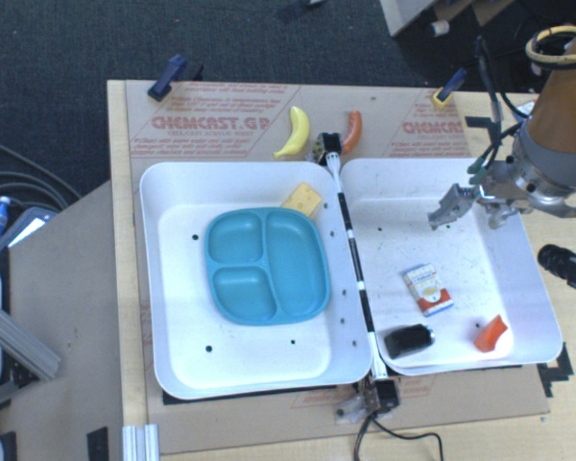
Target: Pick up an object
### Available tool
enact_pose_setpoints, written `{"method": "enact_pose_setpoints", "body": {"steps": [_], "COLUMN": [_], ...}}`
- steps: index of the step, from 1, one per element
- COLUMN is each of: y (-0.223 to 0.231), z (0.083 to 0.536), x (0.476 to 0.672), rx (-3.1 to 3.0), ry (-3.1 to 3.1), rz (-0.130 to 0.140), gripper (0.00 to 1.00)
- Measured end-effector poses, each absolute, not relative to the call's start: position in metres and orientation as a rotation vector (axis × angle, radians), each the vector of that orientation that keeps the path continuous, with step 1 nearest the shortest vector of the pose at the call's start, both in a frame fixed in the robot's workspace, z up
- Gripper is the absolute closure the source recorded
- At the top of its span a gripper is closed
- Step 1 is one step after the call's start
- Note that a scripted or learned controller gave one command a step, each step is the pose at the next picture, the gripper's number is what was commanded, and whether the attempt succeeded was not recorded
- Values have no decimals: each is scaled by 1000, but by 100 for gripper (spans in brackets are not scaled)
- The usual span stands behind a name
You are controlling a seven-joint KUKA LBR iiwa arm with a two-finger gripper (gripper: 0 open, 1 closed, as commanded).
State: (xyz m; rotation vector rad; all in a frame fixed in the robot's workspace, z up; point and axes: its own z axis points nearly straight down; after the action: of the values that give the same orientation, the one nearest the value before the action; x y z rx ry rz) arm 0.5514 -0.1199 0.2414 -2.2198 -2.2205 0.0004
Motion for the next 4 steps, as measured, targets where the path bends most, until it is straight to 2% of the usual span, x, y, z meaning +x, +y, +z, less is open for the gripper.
{"method": "enact_pose_setpoints", "body": {"steps": [1,2,3,4], "y": [-126,-127,-103,-108], "z": [112,85,123,84], "x": [514,603,526,587], "rx": [-2221,-2221,-2220,-2221], "ry": [-2219,-2222,-2219,-2222], "rz": [1,0,1,0], "gripper": [0,0,0,0]}}
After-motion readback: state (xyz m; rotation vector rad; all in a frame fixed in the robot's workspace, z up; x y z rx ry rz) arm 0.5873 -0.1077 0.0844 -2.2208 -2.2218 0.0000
